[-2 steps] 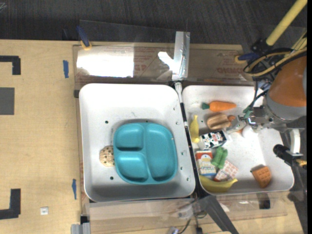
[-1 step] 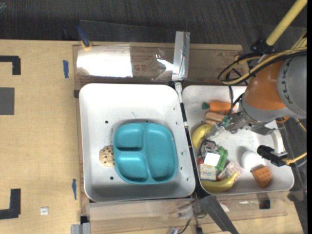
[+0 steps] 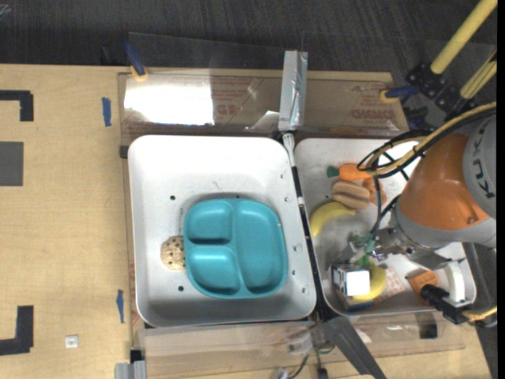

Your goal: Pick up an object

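Observation:
My gripper hangs low over the right bin, below the orange band of the arm. Right under it lie a small green item and a yellow banana. Toward the bin's front sits a yellow piece with a white block in a dark frame on it. A hot dog bun and an orange carrot rest at the bin's back. A small orange item lies at the front right.
The left bin holds a teal divided plate with a speckled cookie against its left side. A metal divider post stands behind the wall between the bins. Cables loop above the arm.

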